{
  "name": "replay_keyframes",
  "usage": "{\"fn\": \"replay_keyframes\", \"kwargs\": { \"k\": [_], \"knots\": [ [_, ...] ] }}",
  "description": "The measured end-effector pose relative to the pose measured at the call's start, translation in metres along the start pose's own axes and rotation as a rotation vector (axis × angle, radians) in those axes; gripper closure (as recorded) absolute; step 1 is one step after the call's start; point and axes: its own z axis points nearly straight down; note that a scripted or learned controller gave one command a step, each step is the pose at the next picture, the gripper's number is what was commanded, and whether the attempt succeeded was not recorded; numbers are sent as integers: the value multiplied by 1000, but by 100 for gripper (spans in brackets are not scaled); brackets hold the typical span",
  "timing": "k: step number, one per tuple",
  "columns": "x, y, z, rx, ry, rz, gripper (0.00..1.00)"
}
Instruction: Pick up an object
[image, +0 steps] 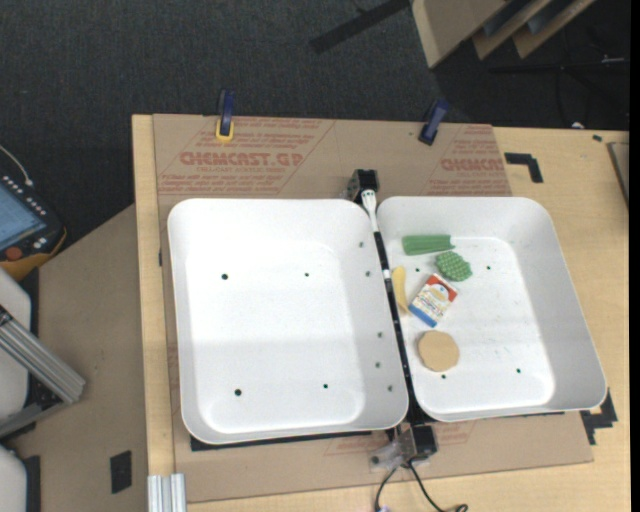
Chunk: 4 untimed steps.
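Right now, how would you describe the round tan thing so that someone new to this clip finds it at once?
Look at the right-hand shallow white bin, where a small cluster of items lies near its left wall. The flat round tan disc is the cluster's nearest member to the bin's front edge, just below the red, white and blue packet. It alone is circular and plain brown.

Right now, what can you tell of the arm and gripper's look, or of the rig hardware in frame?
Nothing of the arm's or gripper's look can be told here. Rig hardware: blue clamps on the brown board, a black fitting between the white bins, a thin cable below.
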Motion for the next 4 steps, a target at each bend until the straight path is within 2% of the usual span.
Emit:
{"fn": "replay_keyframes", "kwargs": {
  "k": [1, 2, 3, 4],
  "knots": [
    [2, 1, -1, 15, 5, -4, 100],
    [6, 21, 139, 34, 16, -3, 100],
    [2, -8, 53, 11, 5, -2, 100],
    [57, 11, 180, 32, 17, -8, 100]
  ]
}}
